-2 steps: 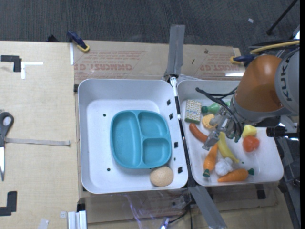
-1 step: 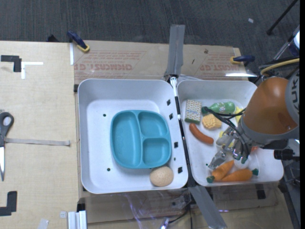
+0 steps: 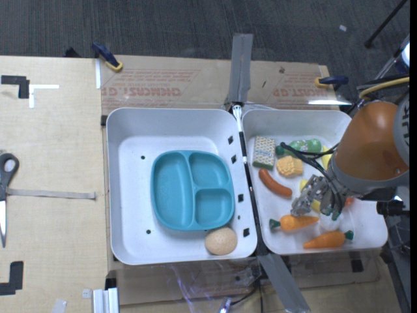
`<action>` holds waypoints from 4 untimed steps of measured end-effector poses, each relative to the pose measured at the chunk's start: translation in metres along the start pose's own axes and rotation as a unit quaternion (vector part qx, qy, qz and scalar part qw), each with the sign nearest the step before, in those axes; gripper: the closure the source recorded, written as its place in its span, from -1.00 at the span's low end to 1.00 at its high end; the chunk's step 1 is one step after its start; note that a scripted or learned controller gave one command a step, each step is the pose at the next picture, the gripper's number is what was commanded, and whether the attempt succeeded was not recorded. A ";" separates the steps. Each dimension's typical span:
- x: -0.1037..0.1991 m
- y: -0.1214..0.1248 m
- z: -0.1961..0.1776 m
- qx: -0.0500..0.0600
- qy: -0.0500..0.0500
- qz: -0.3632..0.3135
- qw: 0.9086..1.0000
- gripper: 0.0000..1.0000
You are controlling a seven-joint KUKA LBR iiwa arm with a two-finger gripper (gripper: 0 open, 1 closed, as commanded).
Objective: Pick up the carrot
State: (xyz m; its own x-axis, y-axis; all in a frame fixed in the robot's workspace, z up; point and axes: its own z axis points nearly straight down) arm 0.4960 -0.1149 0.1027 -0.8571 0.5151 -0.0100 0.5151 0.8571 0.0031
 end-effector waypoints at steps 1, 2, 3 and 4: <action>0.000 0.000 0.000 0.000 0.000 0.000 1.000 -1.00; -0.068 0.053 0.011 0.002 0.003 0.077 0.997 -1.00; -0.120 0.080 0.011 0.002 0.003 0.179 0.984 -1.00; -0.102 0.028 -0.046 0.002 0.003 0.147 0.989 -1.00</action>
State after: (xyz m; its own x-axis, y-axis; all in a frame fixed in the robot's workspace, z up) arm 0.5970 -0.1434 0.1499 -0.6706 0.7418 -0.0025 0.7418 0.6706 0.0000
